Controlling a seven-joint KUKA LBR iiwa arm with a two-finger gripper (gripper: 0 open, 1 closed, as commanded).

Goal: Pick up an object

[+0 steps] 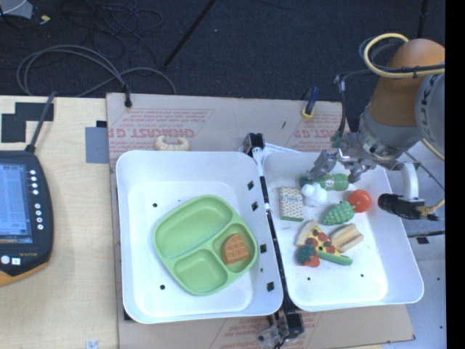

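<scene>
My gripper (338, 171) hangs over the back of the right bin (396, 286), open, with its two fingers spread apart. Just below and between the fingertips lies a green and white toy (328, 185); I cannot tell whether the fingers touch it. Close by are a red tomato (359, 200), a green knobbly piece (338, 213) and a checkered cracker (290, 203). Nearer the front lie a pizza slice (309, 235), a hot dog bun (346, 237) and a green bean (337, 257).
The left bin (138, 195) holds a green divided plate (196, 238) with a brown waffle piece (236, 248) in its right compartment. A black divider (263, 217) separates the bins. A teach pendant (18, 209) lies on the bench at far left.
</scene>
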